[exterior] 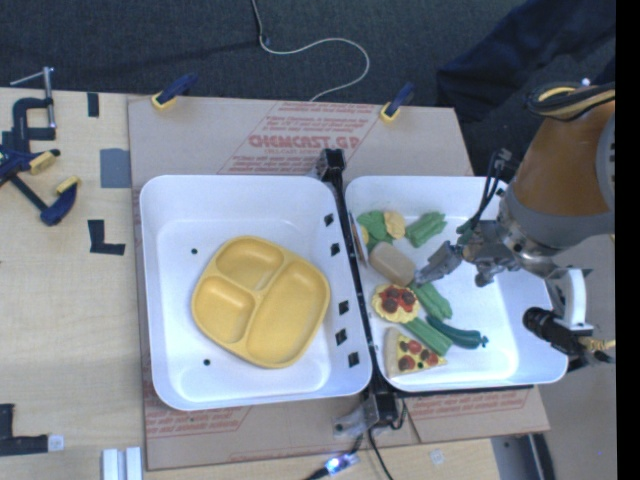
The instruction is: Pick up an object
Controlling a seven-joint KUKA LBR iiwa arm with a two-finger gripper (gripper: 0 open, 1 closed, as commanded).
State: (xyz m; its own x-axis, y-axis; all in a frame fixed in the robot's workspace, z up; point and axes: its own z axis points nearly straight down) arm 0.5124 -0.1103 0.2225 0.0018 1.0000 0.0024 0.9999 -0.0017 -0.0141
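Note:
The right bin (500, 363) holds several toy foods. A tan bun (392, 262) lies near its left wall, with a green leafy piece (372, 226), a small yellow piece (395, 225) and a green pea pod (425, 228) behind it. Nearer the front are a round pizza (396, 302), a pizza slice (413, 351), a light green pickle (432, 300) and a dark green cucumber (458, 334). My gripper (440, 263) hangs low over the bin's middle, just right of the bun and above the pickle. I see nothing held in it.
A yellow divided plate (262, 300) lies in the left bin (165, 268). A black divider (345, 258) runs between the bins. Blue clamps (35, 168) sit at the bench's far left. The grey and orange arm (560, 188) covers the right bin's right side.

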